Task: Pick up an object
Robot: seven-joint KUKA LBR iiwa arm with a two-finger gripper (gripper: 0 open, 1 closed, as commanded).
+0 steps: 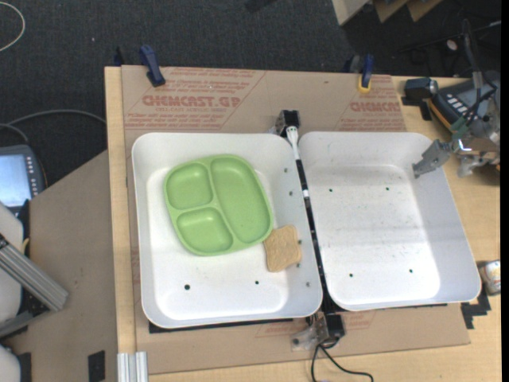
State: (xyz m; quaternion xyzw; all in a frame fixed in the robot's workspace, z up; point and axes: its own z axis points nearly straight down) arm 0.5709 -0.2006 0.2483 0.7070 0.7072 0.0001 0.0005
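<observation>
Tabletop [238,94]: brown board with red lettering along the far edge, carrying two shallow white bins side by side.

Left bin [143,213]: holds a green divided plate [219,205] and a tan square piece [282,249]. Plate lying flat toward the far-left part of the bin floor, three compartments facing up. Tan piece lying flat just beside the plate's near-right rim, touching or all but touching it, and close to the bin's right wall. Apart from the gripper by the full width of the right bin.

Right bin [449,221]: white floor marked with fine dark specks and a few small dark dots.

Gripper [430,158]: seen as a grey wedge over the far-right corner of the right bin, at its rim, with dark arm hardware behind it toward the tabletop's far-right corner. Nothing visible in its grasp. Released or clenched: cannot tell, too small and blurred.

Between the bins: a thin black strip [305,201] running from far edge to near edge.

On the tabletop's far edge: a blue clamp [151,64] near the left corner, and a second clamp with yellow [366,75] further right.

At the near edge, below the gap between bins: a black cable [332,355] trailing off the tabletop.
</observation>
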